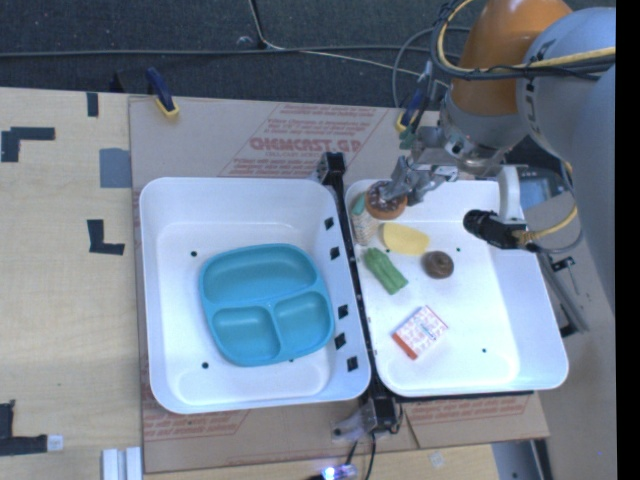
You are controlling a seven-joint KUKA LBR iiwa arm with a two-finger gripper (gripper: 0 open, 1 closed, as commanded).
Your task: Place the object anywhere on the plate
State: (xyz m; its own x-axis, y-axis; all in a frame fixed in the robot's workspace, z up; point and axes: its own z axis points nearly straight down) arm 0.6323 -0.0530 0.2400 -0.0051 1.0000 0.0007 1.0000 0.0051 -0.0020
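A blue three-compartment plate (267,303) lies in the left bin (170,218). My gripper (396,192) is over the far left corner of the right bin (520,348), close to the divider. It is shut on a small brown round object (382,205) that sits at its tip. The plate is well to the left of and nearer than the gripper.
On the right bin's floor lie a yellow piece (404,238), a green stick (385,270), a dark brown round thing (437,263) and a red-and-white box (420,331). A black divider with clips (345,268) runs between the bins.
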